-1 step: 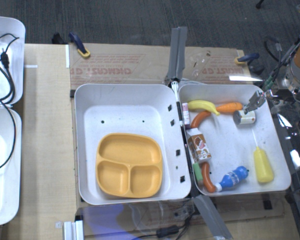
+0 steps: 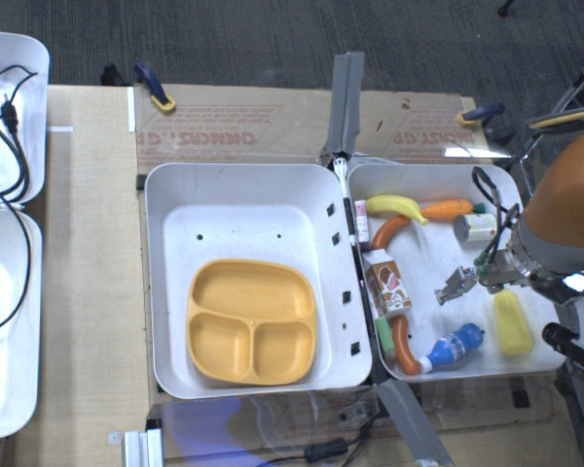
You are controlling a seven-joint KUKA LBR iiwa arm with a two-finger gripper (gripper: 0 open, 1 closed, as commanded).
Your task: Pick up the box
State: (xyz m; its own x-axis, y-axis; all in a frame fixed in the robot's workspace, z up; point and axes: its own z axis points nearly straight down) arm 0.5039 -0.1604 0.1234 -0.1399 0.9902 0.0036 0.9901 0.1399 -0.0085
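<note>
The box (image 2: 387,287) is small and brown with a printed picture. It lies flat near the left wall of the right bin (image 2: 420,179). My gripper (image 2: 455,286) hangs over the middle of that bin, to the right of the box and apart from it. Its fingers are open and hold nothing. The arm's orange band (image 2: 568,200) is at the right edge.
Around the box lie a banana (image 2: 394,205), a carrot (image 2: 446,208), a red sausage (image 2: 390,231), a white can (image 2: 475,226), a yellow block (image 2: 512,321), a blue bottle (image 2: 454,346) and another sausage (image 2: 404,344). The left bin (image 2: 175,202) holds a yellow divided plate (image 2: 253,319).
</note>
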